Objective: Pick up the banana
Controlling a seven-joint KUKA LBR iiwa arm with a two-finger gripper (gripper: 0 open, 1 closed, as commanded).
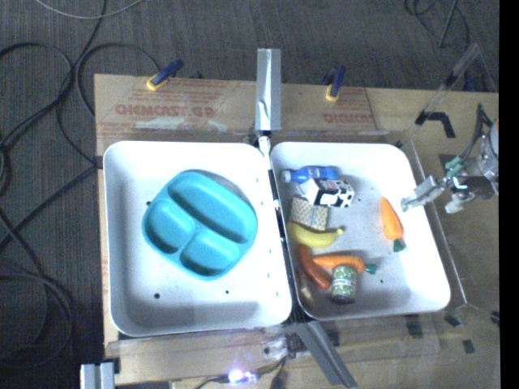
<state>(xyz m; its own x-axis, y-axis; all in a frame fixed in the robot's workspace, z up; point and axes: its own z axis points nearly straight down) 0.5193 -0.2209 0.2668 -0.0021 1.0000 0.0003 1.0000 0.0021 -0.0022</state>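
Well to the left of my end effector, which hovers at the right bin's outer edge with a grip state I cannot tell, the banana lies untouched among clutter, so the whole pick remains ahead.

End effector at right edge

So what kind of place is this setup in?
Most likely a robotics lab test bench: two white bins side by side on a clamped board, toy food such as a banana and carrot, and loose cables on carpet.
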